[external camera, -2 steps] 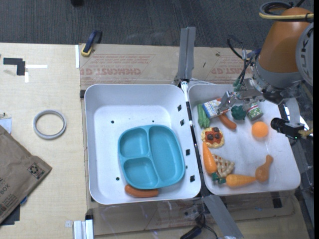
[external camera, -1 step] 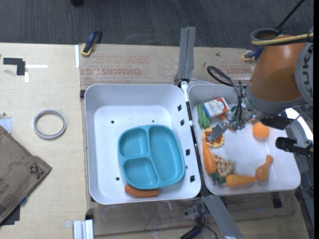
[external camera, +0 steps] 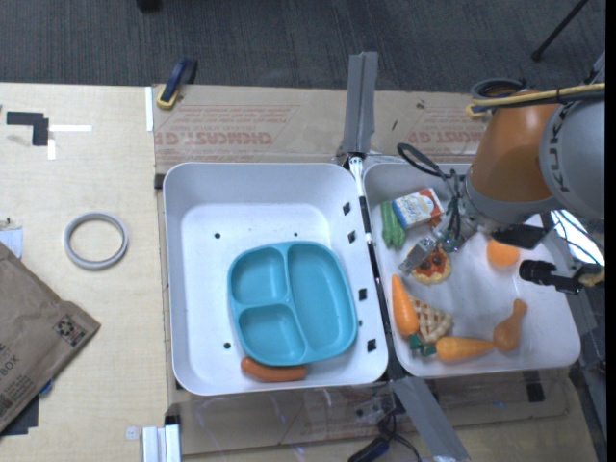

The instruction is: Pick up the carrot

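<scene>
Gripper (external camera: 445, 237) lowered into right bin (external camera: 568, 354) over pizza slice (external camera: 432, 268) | finger opening and hold cannot be told | carrot (external camera: 403, 304) left beside waffle (external camera: 432, 323), ungrasped.

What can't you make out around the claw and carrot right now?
- Claw: fingers blurred and too small in the camera view, beside the pizza slice.
- Carrot: lower end runs behind the waffle.
- Right bin: back part covered by the arm.
</scene>
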Controlling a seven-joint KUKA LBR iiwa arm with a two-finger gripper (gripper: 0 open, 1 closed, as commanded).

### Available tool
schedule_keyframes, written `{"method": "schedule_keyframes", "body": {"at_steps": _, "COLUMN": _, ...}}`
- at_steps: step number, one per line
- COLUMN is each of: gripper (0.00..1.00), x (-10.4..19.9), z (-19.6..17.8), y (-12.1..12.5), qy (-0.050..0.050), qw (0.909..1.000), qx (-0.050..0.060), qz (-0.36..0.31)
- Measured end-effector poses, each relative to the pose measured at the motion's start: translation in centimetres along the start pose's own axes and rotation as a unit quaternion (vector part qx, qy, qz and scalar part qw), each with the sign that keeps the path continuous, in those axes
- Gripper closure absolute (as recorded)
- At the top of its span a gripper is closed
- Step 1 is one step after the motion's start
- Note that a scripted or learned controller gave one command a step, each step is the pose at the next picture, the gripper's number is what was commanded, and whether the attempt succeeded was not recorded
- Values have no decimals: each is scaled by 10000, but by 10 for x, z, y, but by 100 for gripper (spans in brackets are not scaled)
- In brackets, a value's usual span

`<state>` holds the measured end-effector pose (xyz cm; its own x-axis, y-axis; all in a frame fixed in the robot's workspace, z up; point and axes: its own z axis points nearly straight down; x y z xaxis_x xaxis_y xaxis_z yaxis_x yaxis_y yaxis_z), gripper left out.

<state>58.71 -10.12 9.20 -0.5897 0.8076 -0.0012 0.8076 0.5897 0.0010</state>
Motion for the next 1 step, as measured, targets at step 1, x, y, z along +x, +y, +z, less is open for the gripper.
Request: {"method": "schedule_keyframes", "body": {"at_steps": 1, "gripper": 0, "x": -70, "z": -104, "y": 27, "qy": -11, "qw": 9956, "qx": -1, "qz": 938}}
